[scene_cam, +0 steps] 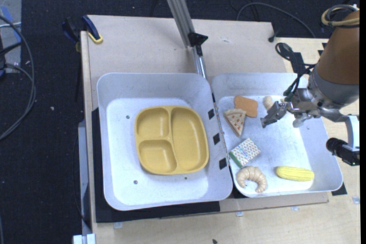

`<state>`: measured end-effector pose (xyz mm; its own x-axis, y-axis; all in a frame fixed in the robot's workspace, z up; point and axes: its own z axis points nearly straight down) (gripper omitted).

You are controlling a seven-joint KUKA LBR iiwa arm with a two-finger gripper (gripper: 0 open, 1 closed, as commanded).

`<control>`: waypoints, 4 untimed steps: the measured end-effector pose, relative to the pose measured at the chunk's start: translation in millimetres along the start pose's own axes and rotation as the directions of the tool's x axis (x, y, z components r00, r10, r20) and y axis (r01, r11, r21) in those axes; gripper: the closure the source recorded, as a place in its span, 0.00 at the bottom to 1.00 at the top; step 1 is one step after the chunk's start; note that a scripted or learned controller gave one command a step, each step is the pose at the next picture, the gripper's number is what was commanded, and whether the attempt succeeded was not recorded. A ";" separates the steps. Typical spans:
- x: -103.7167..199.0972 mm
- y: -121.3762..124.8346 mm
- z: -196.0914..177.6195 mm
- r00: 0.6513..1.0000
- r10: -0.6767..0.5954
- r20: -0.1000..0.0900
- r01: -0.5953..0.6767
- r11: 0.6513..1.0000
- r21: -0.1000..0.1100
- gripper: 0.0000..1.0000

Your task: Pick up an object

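1. My tool [273, 117] hovers over the right bin [320, 148], prongs apart, holding nothing.
2. Nearest is the sandwich wedge [235, 120]: probably light, soft; I'd pinch its flat sides.

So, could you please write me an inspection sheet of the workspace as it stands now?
Surface: wooden bench bearing two white bins, left bin and right bin.
Job's things: in the right bin, an orange block, a sandwich wedge, a small pale ball, a patterned packet, a croissant and a corn cob, all lying apart from the gripper.
Clutter: yellow divided tray in the left bin; blue and yellow clamp at the bench's far left corner.
Grippers: gripper over the right bin, near the ball, holding nothing visible.
Cables: black cable looping behind the bench; more at the left edge.
Surroundings: slanted metal pole; dark floor.
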<state>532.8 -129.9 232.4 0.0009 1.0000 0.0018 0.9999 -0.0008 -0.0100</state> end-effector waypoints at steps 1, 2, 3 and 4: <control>0.0 2.1 -4.5 1.000 -0.002 0.002 0.002 1.000 -0.009 0.00; 5.2 8.1 41.7 1.000 -0.001 0.001 0.001 1.000 -0.006 0.00; 15.5 9.3 99.1 1.000 -0.001 0.000 0.001 1.000 -0.004 0.00; 15.5 11.0 138.7 1.000 0.000 0.003 0.000 1.000 -0.013 0.00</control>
<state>542.5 -114.2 93.6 0.0007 1.0000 -0.0009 1.0000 -0.0007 0.0030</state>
